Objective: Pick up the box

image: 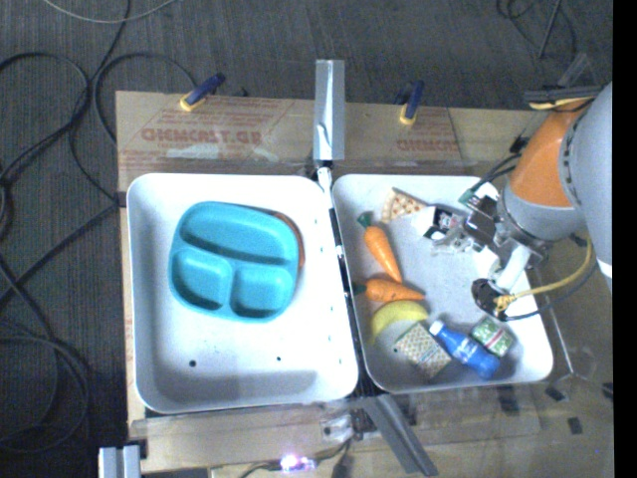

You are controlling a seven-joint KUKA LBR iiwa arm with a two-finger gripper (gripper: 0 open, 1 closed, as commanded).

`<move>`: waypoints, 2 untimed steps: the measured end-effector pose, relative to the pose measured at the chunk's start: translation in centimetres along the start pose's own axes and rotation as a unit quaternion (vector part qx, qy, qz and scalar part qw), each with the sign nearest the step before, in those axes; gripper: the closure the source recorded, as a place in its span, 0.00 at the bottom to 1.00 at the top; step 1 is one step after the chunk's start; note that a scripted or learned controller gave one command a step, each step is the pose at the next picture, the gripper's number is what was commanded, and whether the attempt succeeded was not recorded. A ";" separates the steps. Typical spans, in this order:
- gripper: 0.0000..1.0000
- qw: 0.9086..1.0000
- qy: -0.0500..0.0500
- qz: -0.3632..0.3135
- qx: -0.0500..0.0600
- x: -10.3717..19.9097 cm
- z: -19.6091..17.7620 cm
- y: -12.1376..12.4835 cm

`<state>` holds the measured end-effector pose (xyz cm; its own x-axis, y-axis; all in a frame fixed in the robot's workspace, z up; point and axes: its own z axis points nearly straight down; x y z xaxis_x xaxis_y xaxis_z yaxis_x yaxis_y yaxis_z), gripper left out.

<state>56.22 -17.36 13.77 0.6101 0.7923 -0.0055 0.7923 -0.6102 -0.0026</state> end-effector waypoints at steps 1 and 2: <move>0.00 0.998 0.002 0.067 -0.003 4.0 4.9 -1.0; 0.00 0.986 0.000 0.167 -0.001 4.4 -4.1 4.9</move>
<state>62.80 -16.90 17.86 0.8366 0.5478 -0.0057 0.5478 -0.8366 0.0008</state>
